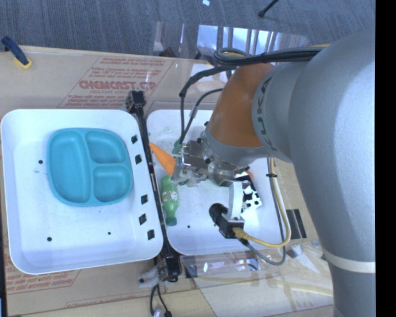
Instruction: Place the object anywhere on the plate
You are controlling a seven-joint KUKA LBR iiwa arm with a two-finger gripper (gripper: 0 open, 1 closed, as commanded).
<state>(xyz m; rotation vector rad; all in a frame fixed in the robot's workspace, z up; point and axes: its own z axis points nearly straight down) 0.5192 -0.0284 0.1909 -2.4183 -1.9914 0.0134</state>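
Note:
A light blue divided plate (pixel 90 164) lies in the left bin (pixel 26 243). In the right bin (pixel 198 240), an orange carrot (pixel 161 156) lies near the left wall. Just below it rests a small green bottle (pixel 169 201). My gripper (pixel 183 166) hangs low over the right bin, right beside the carrot and just above the bottle's top. The wrist and arm cover the fingers from this angle. A black and white toy (pixel 251 197) peeks out under the arm on the right side of that bin.
A black clip strip (pixel 145 177) runs along the divider between the two bins. A yellow cable (pixel 277 230) loops over the right bin's lower right. Cardboard (pixel 112 78) lies behind the bins.

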